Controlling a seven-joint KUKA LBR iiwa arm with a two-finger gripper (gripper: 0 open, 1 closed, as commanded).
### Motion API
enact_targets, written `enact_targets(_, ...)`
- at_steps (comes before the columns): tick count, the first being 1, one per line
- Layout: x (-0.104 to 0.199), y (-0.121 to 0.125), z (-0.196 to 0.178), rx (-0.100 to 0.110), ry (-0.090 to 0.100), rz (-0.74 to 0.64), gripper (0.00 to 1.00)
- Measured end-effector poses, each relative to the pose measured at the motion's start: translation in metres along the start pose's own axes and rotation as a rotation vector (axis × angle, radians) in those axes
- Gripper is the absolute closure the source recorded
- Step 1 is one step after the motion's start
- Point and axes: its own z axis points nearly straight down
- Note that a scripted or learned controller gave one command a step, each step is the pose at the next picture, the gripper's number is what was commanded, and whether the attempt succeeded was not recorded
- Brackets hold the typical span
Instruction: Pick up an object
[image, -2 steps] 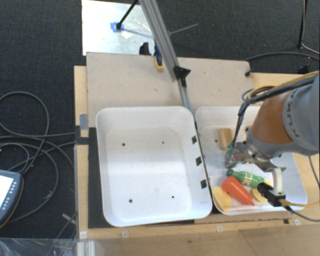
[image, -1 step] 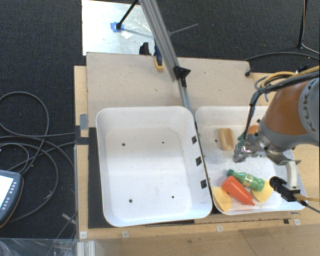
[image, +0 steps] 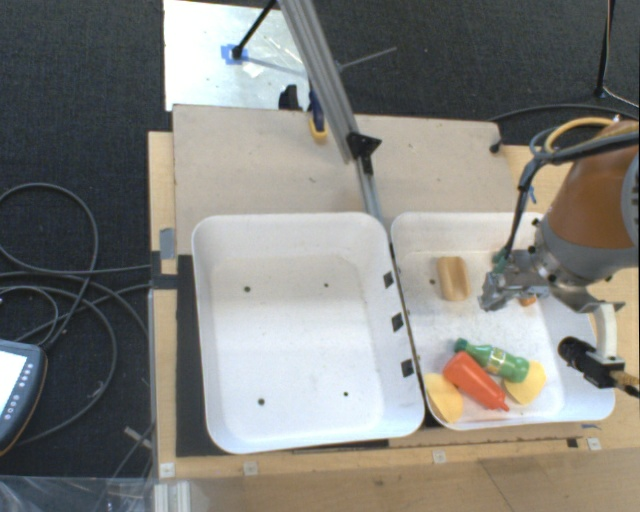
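Objects for picking sit in the right bin (image: 420, 235) on my feed, none of them lifted; a tan block (image: 452, 278) lies alone in the upper middle of that bin, and a cluster rests toward the near edge; in that cluster I see an orange carrot-shaped piece (image: 474, 380) lying at a slant, a green bottle-shaped piece (image: 497, 360) touching its upper side, a yellow piece (image: 445, 396) at its left end and another yellow piece (image: 530, 382) at its right; the gripper (image: 503, 285) hangs over the bin just right of the tan block, apart from it and well above the cluster; I cannot tell from this slant how wide the claw stands, and I see nothing between its tips; the arm (image: 592, 215) comes in from the right with its orange band broad in view and cables looping over it; the left bin (image: 290, 235) sits beside the right one, their rims touching along a line of dark tabs; a grey pole (image: 325, 75) crosses the board behind both bins.
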Motion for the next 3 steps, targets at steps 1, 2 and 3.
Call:
enact_targets(1, -0.001, 0.002, -0.045, 0.000, 0.000, -0.001, 1.00)
enact_targets(2, 0.059, 0.006, -0.046, 0.005, 0.004, -0.007, 1.00)
enact_targets(3, 0.116, 0.000, -0.030, 0.007, 0.004, -0.007, 1.00)
